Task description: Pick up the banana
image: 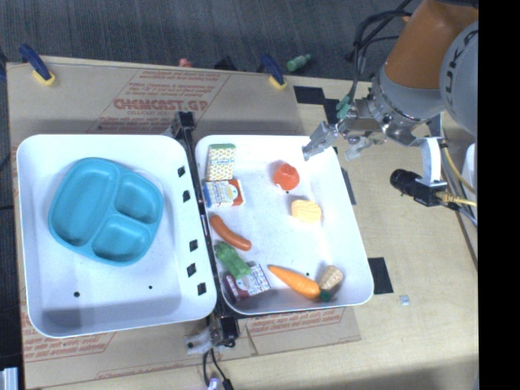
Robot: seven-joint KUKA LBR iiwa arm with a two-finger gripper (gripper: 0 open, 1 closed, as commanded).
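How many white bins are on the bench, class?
2. The left bin holds a blue sectioned plate; the right bin, touching it, holds the toy foods. None seems hidden.

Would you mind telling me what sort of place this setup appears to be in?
Probably a robotics lab bench for grasping trials: two white bins clamped to a board, toy food such as a carrot, and a grey-and-orange arm whose gripper hangs at the right bin's edge.
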